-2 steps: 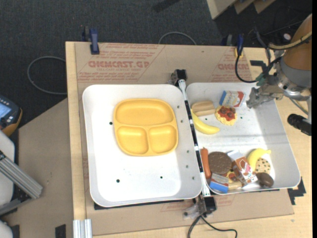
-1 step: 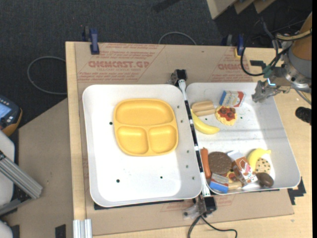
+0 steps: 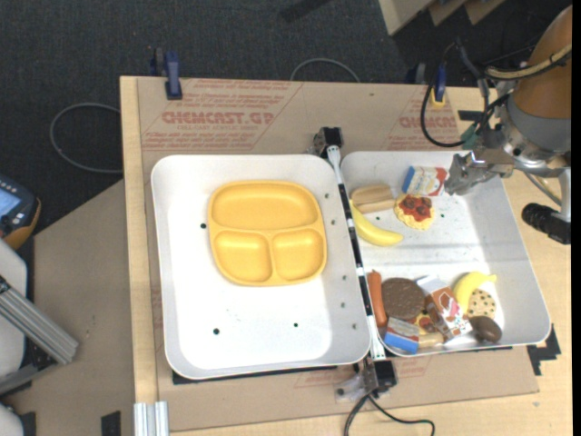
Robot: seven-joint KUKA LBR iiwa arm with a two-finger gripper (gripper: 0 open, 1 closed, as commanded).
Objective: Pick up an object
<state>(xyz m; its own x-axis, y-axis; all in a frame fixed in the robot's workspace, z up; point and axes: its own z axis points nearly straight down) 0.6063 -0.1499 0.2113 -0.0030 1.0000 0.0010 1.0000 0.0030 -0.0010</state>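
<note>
I reach in from the right, my arm bent low over the far corner of the right bin point(image 3: 517, 243), with my gripper point(image 3: 457, 176) hanging just above its floor; I cannot tell how it is set. Just beside it, toward the left, lie a small blue and white carton point(image 3: 423, 180) and a round pizza slice toy point(image 3: 415, 211). A banana point(image 3: 373, 230) lies farther left. A yellow divided tray point(image 3: 268, 231) sits in the left bin point(image 3: 182, 316).

A yellow divided tray point(image 3: 267, 232) lies in the left bin point(image 3: 182, 325); two blue clamps point(image 3: 170, 73) grip the bench's back edge.
</note>
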